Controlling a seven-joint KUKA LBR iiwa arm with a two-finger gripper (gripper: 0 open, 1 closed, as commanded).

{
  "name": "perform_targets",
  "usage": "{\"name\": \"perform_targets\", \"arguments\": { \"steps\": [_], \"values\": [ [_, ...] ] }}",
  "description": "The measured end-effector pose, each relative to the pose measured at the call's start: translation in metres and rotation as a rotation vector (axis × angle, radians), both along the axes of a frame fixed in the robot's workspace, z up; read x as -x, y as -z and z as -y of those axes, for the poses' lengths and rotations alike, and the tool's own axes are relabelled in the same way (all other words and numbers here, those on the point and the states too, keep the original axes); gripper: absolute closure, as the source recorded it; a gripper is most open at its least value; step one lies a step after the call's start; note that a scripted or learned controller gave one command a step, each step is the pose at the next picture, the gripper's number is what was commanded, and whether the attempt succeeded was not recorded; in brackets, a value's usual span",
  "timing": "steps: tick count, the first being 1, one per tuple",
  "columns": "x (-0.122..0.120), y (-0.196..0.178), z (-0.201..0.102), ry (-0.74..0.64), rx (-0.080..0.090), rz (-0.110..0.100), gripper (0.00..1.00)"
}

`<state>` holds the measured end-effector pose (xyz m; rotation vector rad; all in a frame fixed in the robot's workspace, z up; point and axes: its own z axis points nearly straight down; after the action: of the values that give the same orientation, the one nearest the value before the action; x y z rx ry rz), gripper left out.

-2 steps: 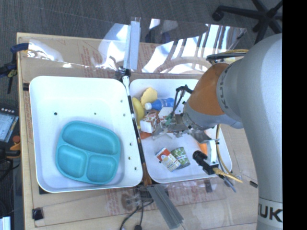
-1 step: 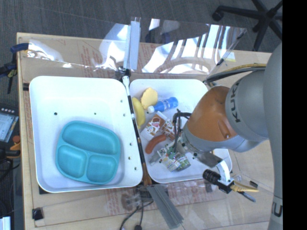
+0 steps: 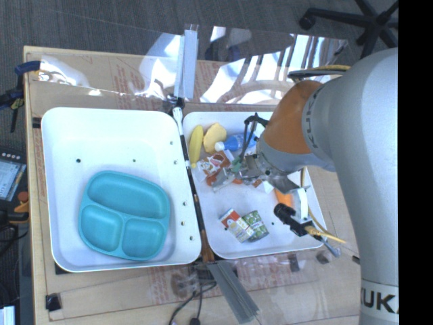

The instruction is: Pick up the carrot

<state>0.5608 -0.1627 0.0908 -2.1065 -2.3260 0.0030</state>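
Carrot (image 3: pixel 285 198) at four o'clock in right bin (image 3: pixel 223 248), partly under arm, gripper (image 3: pixel 238 170) just beside at ten o'clock, finger state indeterminable, banana (image 3: pixel 195 144), teal divided plate (image 3: pixel 124 214) in left bin (image 3: pixel 61 124).

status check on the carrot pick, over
Gripper low in right bin, fingers unclear. Carrot beside wrist, not seen held. Clutter around: banana, carton.
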Motion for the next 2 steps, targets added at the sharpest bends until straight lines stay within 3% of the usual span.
{"name": "perform_targets", "arguments": {
  "steps": [1, 2],
  "values": [
    [-0.057, 0.000, -0.041, -0.003, 0.000, 0.001, 0.00],
    [-0.080, 0.000, -0.030, -0.014, -0.003, -0.012, 0.00]
  ]
}}
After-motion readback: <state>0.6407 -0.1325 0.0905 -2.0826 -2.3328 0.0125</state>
